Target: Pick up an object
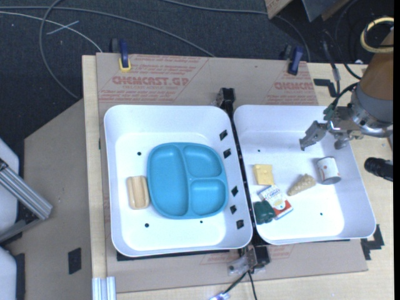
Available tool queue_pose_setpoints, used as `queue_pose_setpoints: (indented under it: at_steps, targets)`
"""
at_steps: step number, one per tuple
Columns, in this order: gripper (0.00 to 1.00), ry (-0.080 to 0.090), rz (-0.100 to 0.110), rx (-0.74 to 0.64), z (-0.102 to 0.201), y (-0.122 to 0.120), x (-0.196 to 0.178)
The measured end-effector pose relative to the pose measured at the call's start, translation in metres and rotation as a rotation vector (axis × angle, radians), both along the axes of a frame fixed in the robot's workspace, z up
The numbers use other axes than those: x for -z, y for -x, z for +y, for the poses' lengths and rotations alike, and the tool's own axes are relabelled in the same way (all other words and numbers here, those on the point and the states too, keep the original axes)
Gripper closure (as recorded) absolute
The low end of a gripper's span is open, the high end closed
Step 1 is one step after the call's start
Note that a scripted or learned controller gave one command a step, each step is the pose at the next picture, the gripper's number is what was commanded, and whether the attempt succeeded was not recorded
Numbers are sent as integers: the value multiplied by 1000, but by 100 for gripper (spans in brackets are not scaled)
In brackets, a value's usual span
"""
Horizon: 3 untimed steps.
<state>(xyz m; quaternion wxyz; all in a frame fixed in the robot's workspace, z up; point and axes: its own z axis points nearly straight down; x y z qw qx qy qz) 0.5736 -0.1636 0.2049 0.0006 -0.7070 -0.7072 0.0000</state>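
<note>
My gripper (325, 139) hangs over the upper right part of the right bin (284, 120), its two fingers spread open with nothing between them. Just below it a small grey-white cylinder (327, 169) lies on the bin floor. Left of that lies a tan cone-shaped piece (302, 184). A yellow block (263, 173), a red-and-white packet (275, 200) and a dark green item (262, 213) are grouped near the bin's left wall.
The left bin (125, 127) holds a blue divided plate (186, 179) and a tan bread-like piece (137, 192) beside it. A black divider (230, 149) runs between the bins. Clamps and cables sit at the bench's back edge.
</note>
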Motion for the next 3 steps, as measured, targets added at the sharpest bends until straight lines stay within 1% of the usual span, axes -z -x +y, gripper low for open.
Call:
queue_pose_setpoints:
  at_steps: [1, 2, 3]
  targets:
    - [0, -2, 6, 1, -2, 11, 53]
    - [0, -4, 3, -1, -4, 4, 112]
    - [0, -6, 2, -2, -1, 3, 120]
